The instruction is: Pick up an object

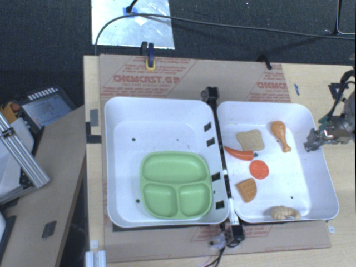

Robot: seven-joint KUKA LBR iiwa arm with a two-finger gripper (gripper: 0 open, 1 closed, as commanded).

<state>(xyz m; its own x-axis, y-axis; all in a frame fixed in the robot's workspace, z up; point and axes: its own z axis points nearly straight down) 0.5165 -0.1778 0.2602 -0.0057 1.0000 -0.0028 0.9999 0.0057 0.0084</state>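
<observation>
Drumstick (280, 134) just left of gripper (312, 142)

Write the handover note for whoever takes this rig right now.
Gripper: at the right bin's right rim, holding nothing visible.
Right bin holds a drumstick, bread slice, red pepper, tomato slice, orange wedge and a tan piece.
Left bin holds the green divided plate.
Done: nothing picked up.
Left: choose an object, grasp, lift.
</observation>
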